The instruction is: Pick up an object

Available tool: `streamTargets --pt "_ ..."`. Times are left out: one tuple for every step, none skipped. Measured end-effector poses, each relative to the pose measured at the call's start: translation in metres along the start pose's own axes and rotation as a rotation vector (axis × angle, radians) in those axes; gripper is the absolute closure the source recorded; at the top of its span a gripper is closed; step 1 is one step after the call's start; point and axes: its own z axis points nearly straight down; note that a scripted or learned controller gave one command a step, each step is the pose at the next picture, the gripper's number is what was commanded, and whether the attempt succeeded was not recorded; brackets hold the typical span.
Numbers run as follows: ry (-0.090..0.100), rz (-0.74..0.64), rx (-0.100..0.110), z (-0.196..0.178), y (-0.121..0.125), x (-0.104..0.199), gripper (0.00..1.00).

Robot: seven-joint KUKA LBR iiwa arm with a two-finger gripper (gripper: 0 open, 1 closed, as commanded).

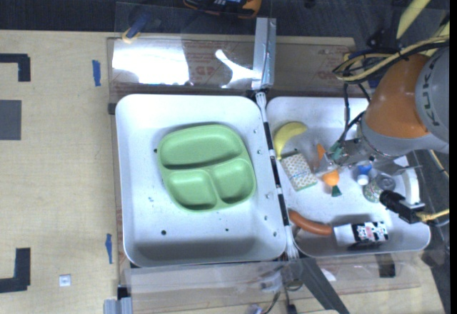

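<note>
The right bin (314,114) holds several small things. A yellow banana (288,135) lies at its upper left, with a patterned packet (298,170) just below it. A small orange carrot piece (330,180) sits in the middle. An orange sausage (311,223) and a dark bottle with a white label (364,233) lie along the front wall. My gripper (344,153) hangs low over the middle of this bin, just above and to the right of the carrot piece, under the orange wrist band. Nothing can be seen held in it.
The left bin (136,184) holds a green divided plate (206,165). A small blue-capped item (363,176) and a clear round piece (374,191) lie under the arm. Cables (371,59) hang behind the right bin. A metal divider (264,56) stands at the back.
</note>
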Motion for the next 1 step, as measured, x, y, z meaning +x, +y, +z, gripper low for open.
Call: streamTargets --pt "0.006 0.045 0.025 -0.1377 -0.0227 0.0486 1.00"
